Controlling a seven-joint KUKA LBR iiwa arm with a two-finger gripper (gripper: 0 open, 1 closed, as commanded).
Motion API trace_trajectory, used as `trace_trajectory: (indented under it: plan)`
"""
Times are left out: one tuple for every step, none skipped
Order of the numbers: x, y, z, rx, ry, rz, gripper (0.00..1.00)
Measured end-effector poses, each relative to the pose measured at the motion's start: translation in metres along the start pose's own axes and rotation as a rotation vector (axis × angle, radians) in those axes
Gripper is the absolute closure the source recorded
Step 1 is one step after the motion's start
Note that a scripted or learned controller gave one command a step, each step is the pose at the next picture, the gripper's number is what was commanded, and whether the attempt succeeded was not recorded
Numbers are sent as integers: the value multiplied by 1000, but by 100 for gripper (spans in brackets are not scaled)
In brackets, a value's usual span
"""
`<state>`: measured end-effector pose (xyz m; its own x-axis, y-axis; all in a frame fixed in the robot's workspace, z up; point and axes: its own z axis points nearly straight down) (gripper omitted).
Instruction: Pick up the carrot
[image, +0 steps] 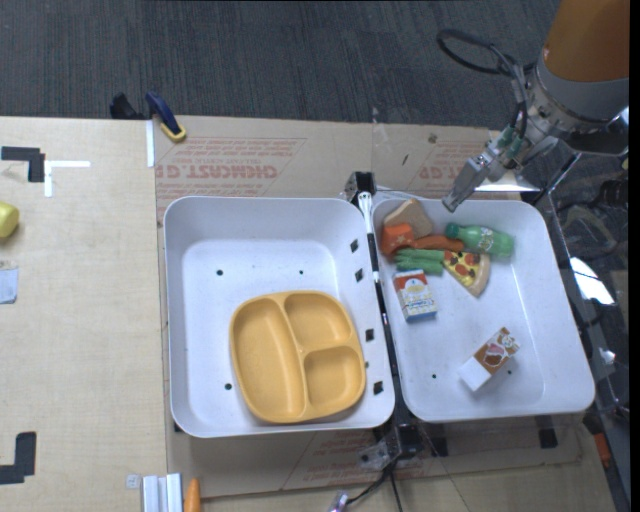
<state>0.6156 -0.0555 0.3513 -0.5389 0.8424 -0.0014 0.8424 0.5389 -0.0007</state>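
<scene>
I see the carrot (418, 240) in the right bin (540, 380), near its far left corner. It touches the green bottle (482, 238) and the pizza slice (468, 270). My claw (458, 190) hangs above the bin's far edge, holding nothing. I cannot tell how wide it is. The yellow plate (298, 355) sits in the left bin (200, 300).

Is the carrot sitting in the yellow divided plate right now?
No. The carrot lies in the right bin among the other toy foods, while the yellow divided plate sits in the left bin.
</scene>
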Motion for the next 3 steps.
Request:
trace_trajectory:
  plan:
    - [88,-17,105,2,1,110,0]
    - [117,-45,-160,-6,-5,-109,0]
    - [173,-41,-32,-1,-1,-258,0]
